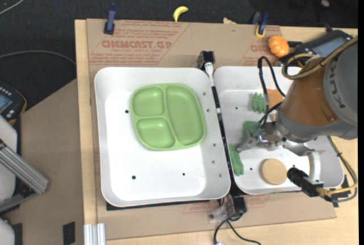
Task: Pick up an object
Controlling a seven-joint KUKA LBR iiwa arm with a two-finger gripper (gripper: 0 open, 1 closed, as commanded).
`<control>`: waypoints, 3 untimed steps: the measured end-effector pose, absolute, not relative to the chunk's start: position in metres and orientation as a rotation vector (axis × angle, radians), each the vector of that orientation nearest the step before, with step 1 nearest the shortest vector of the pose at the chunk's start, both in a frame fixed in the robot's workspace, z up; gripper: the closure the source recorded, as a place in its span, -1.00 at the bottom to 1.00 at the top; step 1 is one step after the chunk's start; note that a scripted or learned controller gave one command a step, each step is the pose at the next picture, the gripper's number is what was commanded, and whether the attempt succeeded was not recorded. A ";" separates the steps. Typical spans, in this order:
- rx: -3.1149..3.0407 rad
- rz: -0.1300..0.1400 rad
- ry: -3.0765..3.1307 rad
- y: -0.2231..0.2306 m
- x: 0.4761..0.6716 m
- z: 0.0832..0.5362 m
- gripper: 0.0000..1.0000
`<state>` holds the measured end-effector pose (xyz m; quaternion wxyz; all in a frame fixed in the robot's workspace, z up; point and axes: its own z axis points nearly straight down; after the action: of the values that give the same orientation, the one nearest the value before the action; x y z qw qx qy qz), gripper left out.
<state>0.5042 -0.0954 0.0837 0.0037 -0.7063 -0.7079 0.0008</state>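
The gripper [250, 138] hangs over the right bin [239, 82], beside a green object [251, 127]; its grip state cannot be told.

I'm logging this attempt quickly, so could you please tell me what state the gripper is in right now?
Gripper: low in the right bin beside a green object; open or closed cannot be told, and no held object is visible.

Two white bins [108, 141] [239, 82] are seen side by side on the bench, and one green tray [168, 116] with three compartments is counted in the left one. In the right bin, three green pieces [259, 103] [250, 127] [236, 160] and one tan disc [273, 171] are counted. On the board, two blue clamps [110, 19] [261, 23], one yellow banana [180, 12] and one orange toy [278, 45] are counted.
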 end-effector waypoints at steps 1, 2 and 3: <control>-2.222 -0.003 -2.226 -0.095 0.540 0.085 -1.00; -2.222 0.000 -2.221 -0.096 0.537 0.085 -1.00; -2.226 -0.002 -2.223 -0.097 0.538 0.095 1.00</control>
<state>0.5381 -0.0969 0.0953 -0.0020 -0.7076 -0.7067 -0.0007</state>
